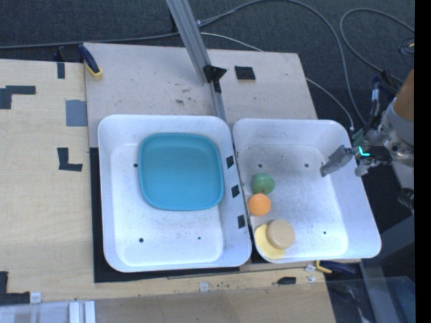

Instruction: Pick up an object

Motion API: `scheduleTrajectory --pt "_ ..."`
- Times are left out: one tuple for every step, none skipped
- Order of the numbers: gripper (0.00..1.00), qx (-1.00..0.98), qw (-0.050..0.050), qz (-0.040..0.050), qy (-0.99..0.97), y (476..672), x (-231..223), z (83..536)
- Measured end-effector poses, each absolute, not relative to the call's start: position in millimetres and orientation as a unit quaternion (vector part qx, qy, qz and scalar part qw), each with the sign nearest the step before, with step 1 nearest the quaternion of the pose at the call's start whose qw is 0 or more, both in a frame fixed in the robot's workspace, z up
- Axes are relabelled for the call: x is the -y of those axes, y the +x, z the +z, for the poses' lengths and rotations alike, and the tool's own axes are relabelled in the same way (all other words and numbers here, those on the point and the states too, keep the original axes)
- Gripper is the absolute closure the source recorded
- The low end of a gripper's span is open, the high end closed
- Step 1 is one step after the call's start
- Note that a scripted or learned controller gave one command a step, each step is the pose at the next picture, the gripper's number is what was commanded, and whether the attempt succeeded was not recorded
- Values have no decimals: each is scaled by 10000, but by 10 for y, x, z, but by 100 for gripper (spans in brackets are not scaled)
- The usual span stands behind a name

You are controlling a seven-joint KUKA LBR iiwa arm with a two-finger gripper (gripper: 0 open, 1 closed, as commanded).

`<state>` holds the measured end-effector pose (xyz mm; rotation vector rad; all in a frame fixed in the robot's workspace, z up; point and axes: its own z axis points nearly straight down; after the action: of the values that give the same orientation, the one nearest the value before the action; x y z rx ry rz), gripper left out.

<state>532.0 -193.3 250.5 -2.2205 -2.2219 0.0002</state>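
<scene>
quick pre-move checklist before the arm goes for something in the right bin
1. Targets present in the right bin: green ball, orange ball, tan round piece on a yellow piece: ok.
2. Gripper above the right bin's right side, apart from every object: ok.
3. Nothing held between the fingers: ok.
4. Finger opening wide enough for a ball: cannot tell.
5. Room around targets: not ok, the balls sit close together near the bin's left wall and the tan piece is stacked.
6. Blue plate lies in the left bin, away from the path: ok.
</scene>
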Motion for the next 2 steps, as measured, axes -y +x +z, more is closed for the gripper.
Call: scheduleTrajectory --pt "0 7073 2 1 -7069 5319 1933 2504" --pt "0 7073 17 11 -7069 5358 1932 2071"
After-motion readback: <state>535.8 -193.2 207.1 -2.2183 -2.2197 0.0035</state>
